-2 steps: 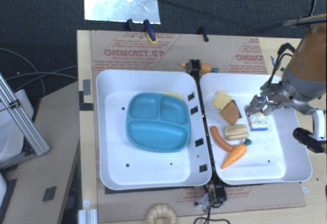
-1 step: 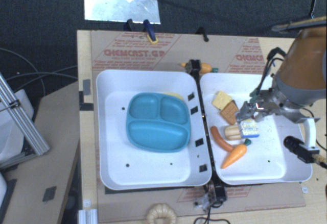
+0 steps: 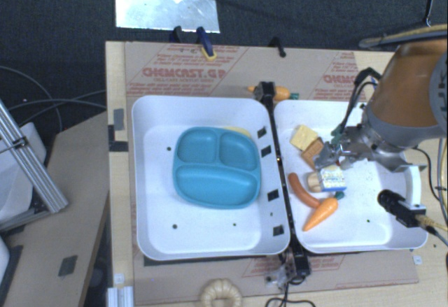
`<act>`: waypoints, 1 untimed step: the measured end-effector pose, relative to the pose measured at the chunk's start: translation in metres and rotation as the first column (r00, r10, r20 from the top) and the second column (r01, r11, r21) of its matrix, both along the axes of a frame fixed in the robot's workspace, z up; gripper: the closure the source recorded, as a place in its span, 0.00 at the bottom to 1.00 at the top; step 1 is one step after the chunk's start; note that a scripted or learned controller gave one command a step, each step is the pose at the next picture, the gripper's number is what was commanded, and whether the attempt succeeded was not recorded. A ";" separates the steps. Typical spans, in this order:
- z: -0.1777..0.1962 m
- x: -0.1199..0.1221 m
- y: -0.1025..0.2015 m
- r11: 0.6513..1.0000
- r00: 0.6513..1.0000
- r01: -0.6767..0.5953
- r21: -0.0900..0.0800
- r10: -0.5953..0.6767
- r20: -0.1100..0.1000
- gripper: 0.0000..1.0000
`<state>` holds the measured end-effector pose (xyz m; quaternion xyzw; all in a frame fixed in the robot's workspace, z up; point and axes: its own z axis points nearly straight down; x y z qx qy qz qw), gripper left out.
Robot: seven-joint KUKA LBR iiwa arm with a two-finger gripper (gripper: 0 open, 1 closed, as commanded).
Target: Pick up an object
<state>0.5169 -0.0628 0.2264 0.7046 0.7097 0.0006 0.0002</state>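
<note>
the end effector (image 3: 336, 152), its grip state unclear from here, hovers in the right bin (image 3: 364, 232) just above a small white-and-blue carton (image 3: 331, 178), which lies beside the sausage (image 3: 303, 190) and carrot (image 3: 320, 212).

**Red brand print on the board**

The brown board (image 3: 231, 64) under the two bins carries red lettering, seen upside down, that reads roughly "CHEMCAST GP". A second red print near its right end is partly hidden and cannot be read.
</note>
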 end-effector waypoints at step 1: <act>-0.010 -0.010 0.009 1.000 1.000 0.001 0.000 -0.001 -0.001 1.00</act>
